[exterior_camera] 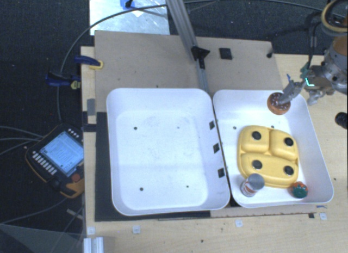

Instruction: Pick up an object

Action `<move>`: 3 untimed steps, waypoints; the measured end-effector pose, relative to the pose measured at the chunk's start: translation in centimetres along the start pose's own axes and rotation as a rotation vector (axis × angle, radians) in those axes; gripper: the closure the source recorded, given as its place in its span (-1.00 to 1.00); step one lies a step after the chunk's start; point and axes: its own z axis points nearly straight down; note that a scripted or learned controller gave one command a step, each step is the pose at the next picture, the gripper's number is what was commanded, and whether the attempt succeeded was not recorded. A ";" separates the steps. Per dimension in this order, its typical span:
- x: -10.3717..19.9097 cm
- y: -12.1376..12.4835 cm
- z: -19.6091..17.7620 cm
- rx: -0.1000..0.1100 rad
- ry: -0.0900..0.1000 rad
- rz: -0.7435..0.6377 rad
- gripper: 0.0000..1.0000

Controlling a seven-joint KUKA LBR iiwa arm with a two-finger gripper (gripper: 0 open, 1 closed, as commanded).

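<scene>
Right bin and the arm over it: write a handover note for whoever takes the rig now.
Gripper: over the right bin's far right corner, just above a small brown round object. Whether it grips that object is unclear.
Things: yellow tray-like block in the middle of the right bin; small can touching its near left corner; small green ball at its near right corner. The left bin sits alongside.
Done: no confirmed pick.
Left: secure one object and lift it out.
</scene>
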 end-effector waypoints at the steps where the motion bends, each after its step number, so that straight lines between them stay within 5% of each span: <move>1: 0.0 0.1 -0.1 -0.003 0.000 0.000 -1.00; 3: -0.5 -0.1 10.5 0.001 0.000 0.002 -1.00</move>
